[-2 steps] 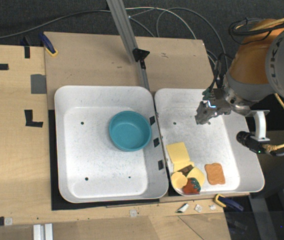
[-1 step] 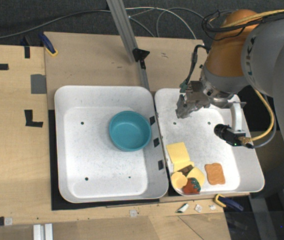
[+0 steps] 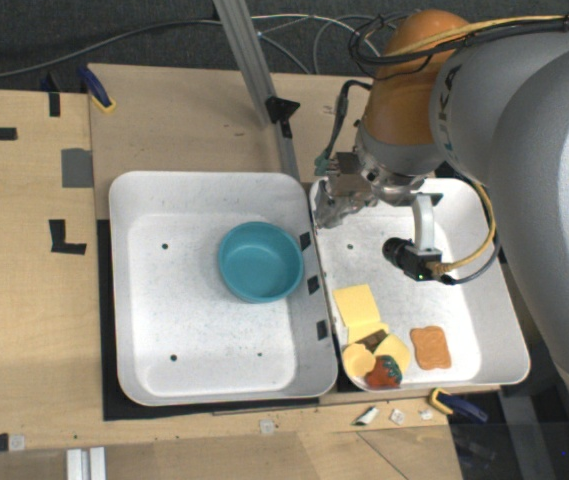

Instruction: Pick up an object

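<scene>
A teal bowl (image 3: 259, 260) sits in the left white bin (image 3: 154, 318), toward its right side. In the right white bin (image 3: 484, 358) lie a yellow block (image 3: 357, 308), a small heap of mixed items (image 3: 379, 361) with yellow, red and dark parts, and an orange-brown flat piece (image 3: 430, 347). My gripper (image 3: 336, 208) hangs at the right bin's upper left corner, near the divider between the bins, well above the yellow block. Nothing shows between its fingers.
A grey metal pole (image 3: 254, 63) slants up from the bins' back edge. Cables run along the dark floor behind the bench. A black cylindrical part (image 3: 409, 258) on the wrist hangs over the right bin's middle. Blue clamps sit at the bench corners.
</scene>
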{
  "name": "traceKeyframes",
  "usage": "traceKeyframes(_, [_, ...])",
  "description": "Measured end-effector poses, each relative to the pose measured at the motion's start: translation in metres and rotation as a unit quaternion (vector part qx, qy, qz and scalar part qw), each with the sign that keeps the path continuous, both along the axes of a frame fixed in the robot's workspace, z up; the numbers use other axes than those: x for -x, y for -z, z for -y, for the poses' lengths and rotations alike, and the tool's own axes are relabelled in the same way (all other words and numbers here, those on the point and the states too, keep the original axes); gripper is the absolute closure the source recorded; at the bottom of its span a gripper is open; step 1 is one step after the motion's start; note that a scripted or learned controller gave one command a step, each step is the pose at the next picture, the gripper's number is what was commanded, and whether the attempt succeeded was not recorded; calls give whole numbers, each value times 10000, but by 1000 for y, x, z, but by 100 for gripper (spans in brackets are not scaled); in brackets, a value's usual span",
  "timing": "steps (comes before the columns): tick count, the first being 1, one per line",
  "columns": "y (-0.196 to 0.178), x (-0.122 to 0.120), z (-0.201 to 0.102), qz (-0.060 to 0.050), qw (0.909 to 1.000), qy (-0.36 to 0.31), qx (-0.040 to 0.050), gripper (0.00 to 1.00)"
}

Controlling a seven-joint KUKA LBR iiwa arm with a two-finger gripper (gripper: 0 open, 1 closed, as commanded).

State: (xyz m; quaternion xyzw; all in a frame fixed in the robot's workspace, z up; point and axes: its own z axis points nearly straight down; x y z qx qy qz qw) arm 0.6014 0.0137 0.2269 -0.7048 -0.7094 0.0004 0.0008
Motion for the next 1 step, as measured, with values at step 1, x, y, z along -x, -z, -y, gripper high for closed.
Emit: traceKeyframes(1, [9,-18,-42,0,10000,19,9,100])
